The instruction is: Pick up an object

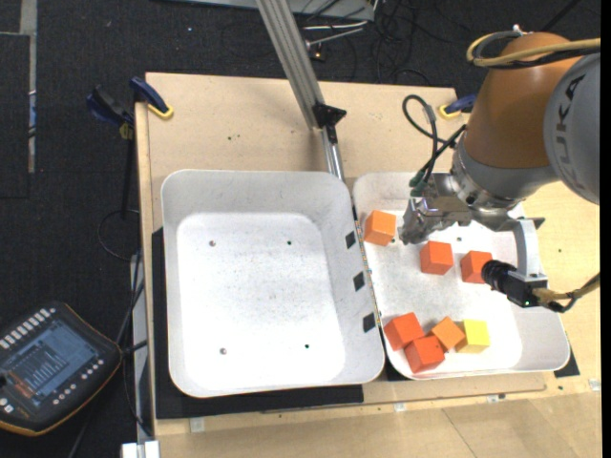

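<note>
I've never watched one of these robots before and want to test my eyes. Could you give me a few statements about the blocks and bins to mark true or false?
1. All the blocks lie in the right bin. True.
2. One block is yellow. True.
3. The hand hangs over the left bin. False: it is over the right bin, beside an orange block.
4. The blocks are stacked in a tower. False: they lie scattered on the bin floor.

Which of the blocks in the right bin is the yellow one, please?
It is the yellow block at the near right end of the bin's front cluster, beside a light orange block. Every other block there is orange or red-orange.
</note>
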Action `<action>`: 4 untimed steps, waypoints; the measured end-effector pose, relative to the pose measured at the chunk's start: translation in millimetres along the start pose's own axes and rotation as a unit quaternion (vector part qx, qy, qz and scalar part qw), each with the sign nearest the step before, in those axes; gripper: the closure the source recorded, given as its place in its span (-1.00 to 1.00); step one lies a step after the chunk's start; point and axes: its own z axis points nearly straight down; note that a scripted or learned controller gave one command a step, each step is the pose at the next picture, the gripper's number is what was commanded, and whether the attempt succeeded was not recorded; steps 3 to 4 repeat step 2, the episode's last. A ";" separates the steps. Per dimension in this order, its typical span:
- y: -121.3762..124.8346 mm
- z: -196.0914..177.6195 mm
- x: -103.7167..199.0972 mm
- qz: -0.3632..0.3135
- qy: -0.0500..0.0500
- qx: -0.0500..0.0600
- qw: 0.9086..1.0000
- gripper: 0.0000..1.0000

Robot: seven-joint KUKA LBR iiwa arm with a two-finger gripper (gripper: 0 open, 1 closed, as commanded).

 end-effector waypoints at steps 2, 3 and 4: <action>16.8 25.6 102.8 0.000 0.000 0.000 1.000 1.00; 16.8 25.6 102.8 0.000 0.000 0.000 1.000 1.00; 16.8 25.6 102.8 0.000 0.000 0.000 1.000 1.00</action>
